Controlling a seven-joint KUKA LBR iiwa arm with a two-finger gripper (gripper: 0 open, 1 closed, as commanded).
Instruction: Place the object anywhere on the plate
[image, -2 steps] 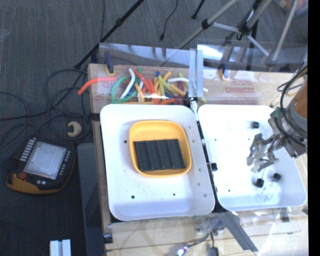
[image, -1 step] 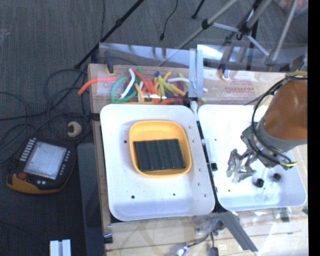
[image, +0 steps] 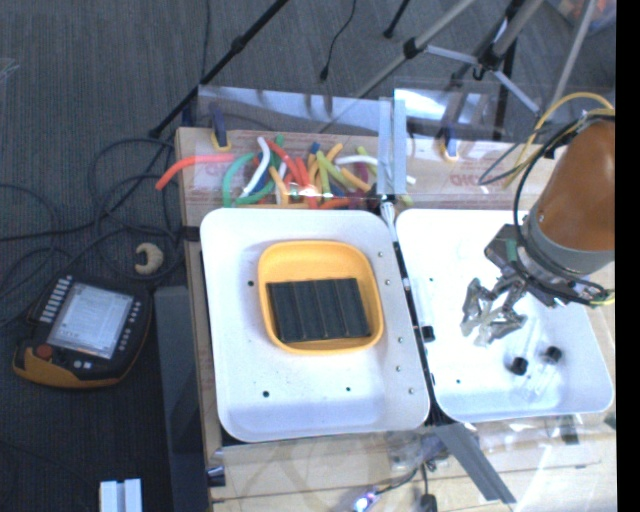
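Here the gripper (image: 492, 312) hangs over the right bin (image: 445, 385), its metal fingers (image: 474, 303) pointing toward the bin's left half. How far the fingers stand apart cannot be told from this angle, and no object is visible between them. Just beside the gripper, toward the bin's near right corner, lie small dark pieces (image: 532, 360) on the white floor; their exact shape is too small to make out, and they sit apart from the fingers. Above the gripper the grey wrist joins the orange band (image: 585, 190) of the arm, which enters from the right.

The left bin (image: 300, 410) holds the yellow plate (image: 318, 255), roughly centred. A dark ribbed rectangular block (image: 318, 310) lies flat on the plate, inside its rim.

Behind the bins, coloured tubes (image: 290, 172) are piled along the bench's far edge. A handheld control pendant (image: 80, 330) rests on the dark floor to the left.
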